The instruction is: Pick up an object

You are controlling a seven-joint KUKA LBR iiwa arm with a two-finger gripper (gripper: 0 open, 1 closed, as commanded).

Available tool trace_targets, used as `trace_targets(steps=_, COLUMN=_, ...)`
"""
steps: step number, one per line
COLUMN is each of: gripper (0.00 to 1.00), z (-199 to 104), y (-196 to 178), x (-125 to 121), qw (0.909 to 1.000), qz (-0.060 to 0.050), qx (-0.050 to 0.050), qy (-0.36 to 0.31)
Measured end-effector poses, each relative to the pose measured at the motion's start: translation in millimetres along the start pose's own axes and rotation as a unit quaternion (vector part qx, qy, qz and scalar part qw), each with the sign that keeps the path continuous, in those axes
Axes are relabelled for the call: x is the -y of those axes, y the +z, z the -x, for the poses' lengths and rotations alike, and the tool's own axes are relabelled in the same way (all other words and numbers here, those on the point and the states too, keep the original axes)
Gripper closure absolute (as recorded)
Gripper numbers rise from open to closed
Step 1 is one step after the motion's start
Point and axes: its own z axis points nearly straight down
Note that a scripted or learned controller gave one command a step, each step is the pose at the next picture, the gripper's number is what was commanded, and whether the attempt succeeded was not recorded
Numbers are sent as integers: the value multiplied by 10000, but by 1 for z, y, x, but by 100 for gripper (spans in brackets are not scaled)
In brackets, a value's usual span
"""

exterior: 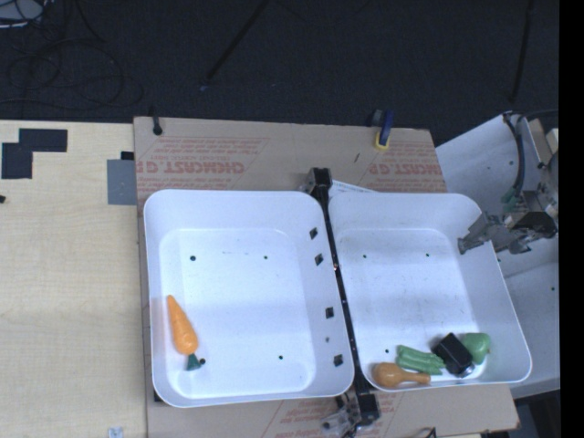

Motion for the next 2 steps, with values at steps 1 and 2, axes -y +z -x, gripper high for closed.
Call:
trace_targets(steps=1, gripper=100, z=1, y=-10, x=0, qw=10000, qz=-4, qx=-2, qy=-3)
trace_targets(steps=2, gripper=100, z=8, y=134, x=-44, qw=10000, qz=-43, qx=-14, qy=-21)
